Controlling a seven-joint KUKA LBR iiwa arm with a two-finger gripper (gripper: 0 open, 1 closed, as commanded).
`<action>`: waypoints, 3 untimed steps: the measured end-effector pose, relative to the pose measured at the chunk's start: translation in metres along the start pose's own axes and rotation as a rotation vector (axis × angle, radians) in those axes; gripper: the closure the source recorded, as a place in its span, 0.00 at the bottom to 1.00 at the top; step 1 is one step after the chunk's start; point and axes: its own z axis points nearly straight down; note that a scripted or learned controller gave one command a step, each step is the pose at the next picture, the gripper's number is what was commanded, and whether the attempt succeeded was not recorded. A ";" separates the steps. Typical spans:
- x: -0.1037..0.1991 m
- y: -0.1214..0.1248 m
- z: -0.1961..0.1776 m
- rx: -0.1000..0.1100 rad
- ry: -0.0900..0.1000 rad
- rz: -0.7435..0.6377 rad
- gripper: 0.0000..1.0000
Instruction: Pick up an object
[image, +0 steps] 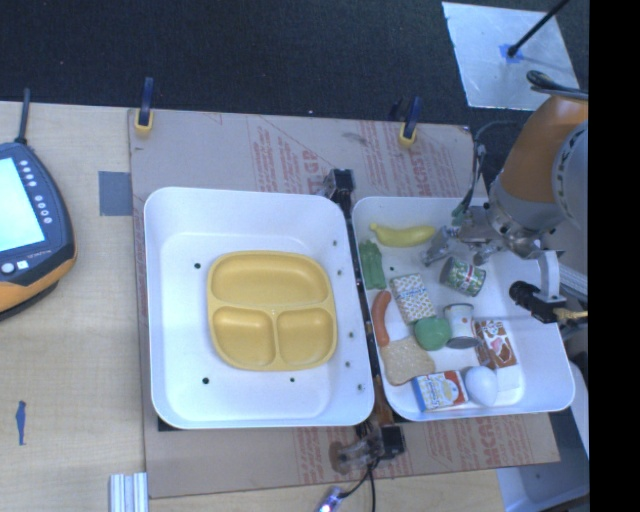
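I am hovering my end effector (462, 245) over the small green-labelled tin can (464, 276) in the right white bin (555, 375); probably nothing lifted, jaw state unclear.

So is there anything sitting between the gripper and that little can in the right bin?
Nothing visible stands between them. The gripper sits in the right bin just up and left of the small can, with no other item between. The banana lies off to the gripper's left, clear of that path.
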 end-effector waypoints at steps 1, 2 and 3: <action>0.006 -0.033 0.001 0.003 -0.001 -0.001 0.00; -0.003 -0.056 0.001 0.003 -0.001 -0.002 0.00; -0.004 -0.055 -0.011 0.002 -0.002 -0.005 1.00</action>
